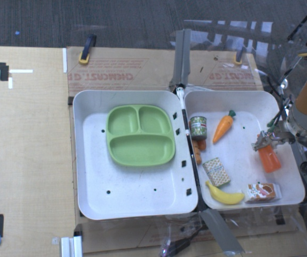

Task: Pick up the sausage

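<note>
The sausage (197, 151) is a short reddish-brown piece lying along the left wall of the right bin (249, 103), just below a small green-labelled can (198, 127). My gripper (262, 142) hangs over the right side of that bin, far to the right of the sausage. It sits directly above an orange-red bottle-like object (270, 159), touching or nearly touching its upper end. The arm comes in from the right edge of the view.
The right bin also holds a carrot (223, 127), a patterned packet (216, 171), a banana (224, 194) and a small carton (261, 192). A green divided plate (140, 135) lies in the left bin (89, 159).
</note>
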Robot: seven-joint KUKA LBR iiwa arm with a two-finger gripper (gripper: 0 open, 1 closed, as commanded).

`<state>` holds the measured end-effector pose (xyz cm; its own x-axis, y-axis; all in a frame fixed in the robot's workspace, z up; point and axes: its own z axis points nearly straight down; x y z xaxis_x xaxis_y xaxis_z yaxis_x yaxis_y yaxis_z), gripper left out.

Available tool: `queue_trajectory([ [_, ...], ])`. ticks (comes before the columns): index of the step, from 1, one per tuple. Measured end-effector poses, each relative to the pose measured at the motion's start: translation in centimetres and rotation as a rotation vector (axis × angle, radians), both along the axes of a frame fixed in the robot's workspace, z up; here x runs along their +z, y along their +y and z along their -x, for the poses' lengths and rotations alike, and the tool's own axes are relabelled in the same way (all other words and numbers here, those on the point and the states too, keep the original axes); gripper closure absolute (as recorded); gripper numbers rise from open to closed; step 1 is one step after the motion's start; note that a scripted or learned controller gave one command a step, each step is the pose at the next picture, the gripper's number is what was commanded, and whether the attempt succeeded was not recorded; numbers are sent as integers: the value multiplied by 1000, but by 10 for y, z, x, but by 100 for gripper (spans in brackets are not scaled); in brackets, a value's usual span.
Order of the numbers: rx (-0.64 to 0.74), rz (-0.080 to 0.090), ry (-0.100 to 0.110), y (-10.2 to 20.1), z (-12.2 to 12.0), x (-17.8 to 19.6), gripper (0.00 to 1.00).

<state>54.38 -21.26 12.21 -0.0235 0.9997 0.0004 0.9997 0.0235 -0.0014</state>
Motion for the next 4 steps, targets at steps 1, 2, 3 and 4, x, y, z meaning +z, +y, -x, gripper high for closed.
queue_trajectory([
  [1, -50, 2, 0, 51, -34, 118, 100],
  [2, -129, 1, 2, 52, -5, 11, 100],
  [3, -481, 1, 2, 92, 64, -31, 100],
  [4, -484, 1, 5, 91, 65, -23, 100],
])
